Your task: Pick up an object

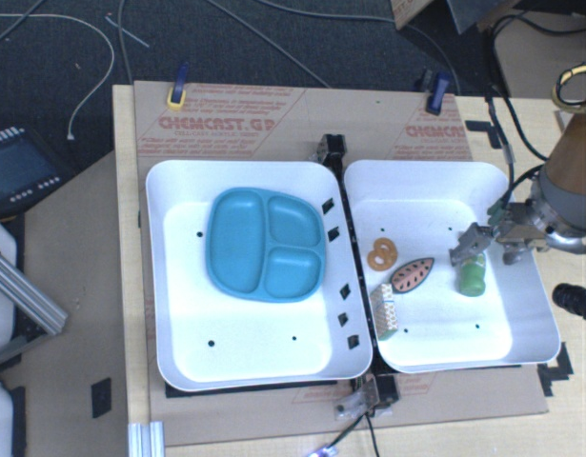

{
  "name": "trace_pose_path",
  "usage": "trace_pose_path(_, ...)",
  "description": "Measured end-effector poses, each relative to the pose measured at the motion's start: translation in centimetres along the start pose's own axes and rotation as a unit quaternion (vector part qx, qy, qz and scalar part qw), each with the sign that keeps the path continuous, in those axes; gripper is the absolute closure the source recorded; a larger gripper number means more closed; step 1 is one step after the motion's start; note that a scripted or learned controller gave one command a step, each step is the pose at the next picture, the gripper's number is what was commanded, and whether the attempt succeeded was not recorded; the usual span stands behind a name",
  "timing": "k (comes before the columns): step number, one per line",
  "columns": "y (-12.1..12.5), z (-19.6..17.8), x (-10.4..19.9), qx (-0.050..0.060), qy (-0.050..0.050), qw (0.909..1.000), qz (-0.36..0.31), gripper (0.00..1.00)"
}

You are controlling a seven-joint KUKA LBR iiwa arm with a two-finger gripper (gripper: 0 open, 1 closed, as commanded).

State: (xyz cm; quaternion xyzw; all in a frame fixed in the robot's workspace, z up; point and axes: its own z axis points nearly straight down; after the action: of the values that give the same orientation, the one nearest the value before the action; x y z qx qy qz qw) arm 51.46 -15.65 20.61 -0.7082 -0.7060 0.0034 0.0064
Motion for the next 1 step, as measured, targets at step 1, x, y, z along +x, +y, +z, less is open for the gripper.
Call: trace_pose_path(1, 0.28, -0.62, 0.03, -0.006, -0.001, 1.0, -0.002, 0.0)
